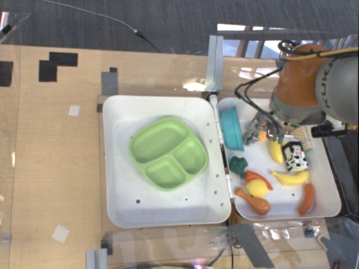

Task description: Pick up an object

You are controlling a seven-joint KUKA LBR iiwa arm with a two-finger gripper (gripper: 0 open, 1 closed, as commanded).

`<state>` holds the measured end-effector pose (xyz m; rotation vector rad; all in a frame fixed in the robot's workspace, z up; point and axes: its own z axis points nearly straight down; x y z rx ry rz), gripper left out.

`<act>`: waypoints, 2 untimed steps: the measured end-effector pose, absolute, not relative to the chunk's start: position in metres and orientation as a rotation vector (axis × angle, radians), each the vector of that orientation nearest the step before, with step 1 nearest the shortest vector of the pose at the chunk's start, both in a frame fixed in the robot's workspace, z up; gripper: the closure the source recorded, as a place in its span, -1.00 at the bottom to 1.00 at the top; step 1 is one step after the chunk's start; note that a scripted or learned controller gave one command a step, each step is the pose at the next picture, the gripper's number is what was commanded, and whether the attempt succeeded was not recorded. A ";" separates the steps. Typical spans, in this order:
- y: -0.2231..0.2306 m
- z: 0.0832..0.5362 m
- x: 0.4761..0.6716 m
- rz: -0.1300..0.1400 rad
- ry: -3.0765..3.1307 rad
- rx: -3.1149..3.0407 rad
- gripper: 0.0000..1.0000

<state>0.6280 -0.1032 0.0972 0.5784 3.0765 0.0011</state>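
Note:
The right bin (322, 206) holds several toy foods: a teal bowl (231, 129) on edge against its left wall, a dark green broccoli piece (238, 165), a yellow lemon (257, 188) lying on a red pepper (258, 178), a brown drumstick (253, 202), two bananas (276, 152) (291, 177), a black-and-white cow figure (295, 157) and a red sausage (306, 199). My gripper (262, 133) hangs low over the bin's back middle, between the bowl and the upper banana. The wrist hides its tips.
The left bin (120, 206) holds a green divided plate (168, 153). A metal post (214, 66) stands behind the seam between the bins. The arm's grey and orange body (305, 83) covers the right bin's back right corner. Black cables loop beside the wrist.

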 end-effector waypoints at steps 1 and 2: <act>-0.106 0.261 0.587 -0.002 3.096 0.369 1.00; -0.099 0.121 0.557 0.003 3.143 0.031 1.00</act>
